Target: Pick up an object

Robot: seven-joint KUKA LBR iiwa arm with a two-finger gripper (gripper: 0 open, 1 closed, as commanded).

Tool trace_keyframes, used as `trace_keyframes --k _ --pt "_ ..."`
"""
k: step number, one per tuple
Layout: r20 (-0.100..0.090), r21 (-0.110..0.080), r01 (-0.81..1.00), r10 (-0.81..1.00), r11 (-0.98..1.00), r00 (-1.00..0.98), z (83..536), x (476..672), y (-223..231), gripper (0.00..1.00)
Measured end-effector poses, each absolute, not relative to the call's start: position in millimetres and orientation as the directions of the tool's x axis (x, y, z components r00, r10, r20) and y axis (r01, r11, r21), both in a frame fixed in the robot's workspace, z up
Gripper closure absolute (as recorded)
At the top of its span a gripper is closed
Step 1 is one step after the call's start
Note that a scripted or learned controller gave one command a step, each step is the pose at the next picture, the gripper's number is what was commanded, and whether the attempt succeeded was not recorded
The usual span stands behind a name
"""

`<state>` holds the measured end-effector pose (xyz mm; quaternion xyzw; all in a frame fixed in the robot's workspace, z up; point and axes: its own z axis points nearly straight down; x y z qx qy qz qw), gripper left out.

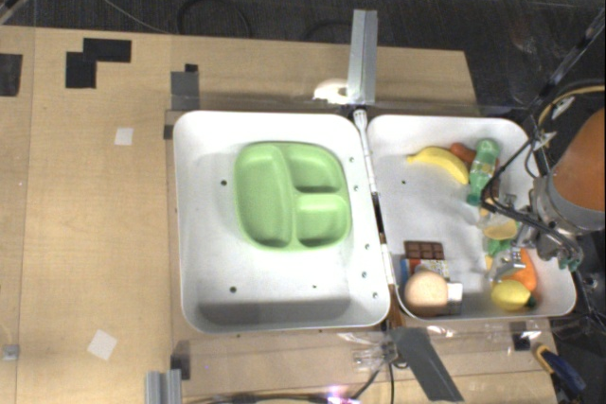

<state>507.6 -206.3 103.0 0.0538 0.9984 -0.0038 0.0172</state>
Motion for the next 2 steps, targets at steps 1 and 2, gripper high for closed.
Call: trace_keyframes --k 1,2 --pt "-0.023 -0.006 0.117 0.117 0.993 -0.993 90.7 493.4 -188.4 0.00" --pt "-0.017 -0.005 -0.055 -0.055 0.998 -0.998 90.5 547.3 -154.4 0.00"
